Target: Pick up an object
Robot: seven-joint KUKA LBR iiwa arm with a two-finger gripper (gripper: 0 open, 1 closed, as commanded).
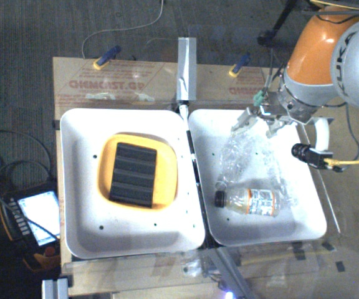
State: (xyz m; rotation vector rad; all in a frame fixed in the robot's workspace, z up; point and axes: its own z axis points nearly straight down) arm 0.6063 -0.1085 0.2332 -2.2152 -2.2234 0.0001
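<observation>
White plastic forms the two shallow bins that sit side by side on a brown cardboard-covered bench point(123, 83). In the left bin point(80, 223), a yellow tray-like piece point(168, 167) lies near the middle, with a black ribbed block point(133, 174) resting on top of it and tilted slightly against the bin's edges.

The right bin point(304, 220) carries the things the arm works among. A clear plastic bottle point(251, 200) with an orange-and-white label and a dark cap lies on its side near the bin's front edge, cap toward the left wall. Behind it, crumpled clear plastic wrap point(245, 151) spreads from the bottle up toward the back edge, touching or overlapping the bottle's upper side.

The grey arm with its orange band point(316, 48) reaches over the right bin's back right corner. Its gripper point(262, 121) hangs just above the top of the wrap, and the two fingers point(247, 118) stand spread wide apart, with nothing caught between them. Whether the fingertips touch the wrap cannot be told.

Two blue-and-yellow clamps point(106, 56) grip the bench's back edge, and a metal bar point(186, 67) runs between the bins.
</observation>
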